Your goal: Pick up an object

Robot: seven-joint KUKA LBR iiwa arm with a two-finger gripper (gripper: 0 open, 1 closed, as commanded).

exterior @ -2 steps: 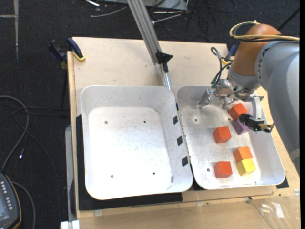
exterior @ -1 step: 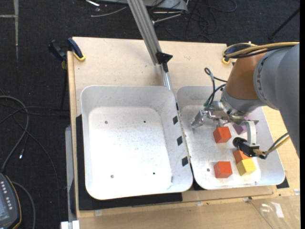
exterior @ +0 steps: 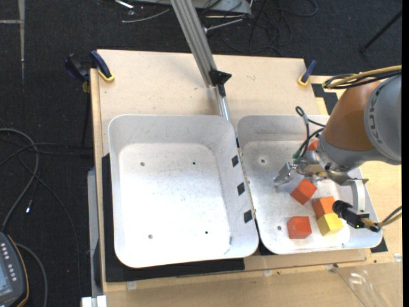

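A pale wooden board (exterior: 179,85) serves as the bench top, speckled and scuffed, with yellow-tipped clamps at its far corners, one at the left (exterior: 102,69) and one at the right (exterior: 307,74). Around it the floor (exterior: 45,31) is dark carpet strewn with black cables, and a slanted metal pole (exterior: 195,34) runs down from the top of the view to a black bracket near the seam between the two bins. The left bin (exterior: 128,139) is a shallow white tray with a few dark specks and small holes in its floor. The right bin (exterior: 262,133) sits touching it along the middle, with black tape marks on the shared edge. In the right bin lie several blocks: an orange block (exterior: 304,191) just below the gripper, a second orange block (exterior: 323,205) beside it toward the near right, a yellow block (exterior: 330,223) touching that one, and a red-orange block (exterior: 298,227) nearer the front rim, a little apart from the rest. The arm (exterior: 367,120) comes in from the right, its orange band broad above the wrist, and the gripper (exterior: 291,173) hangs low over the right bin, just above and left of the first orange block. How far the jaws stand open cannot be told from here, and no block is seen between them.
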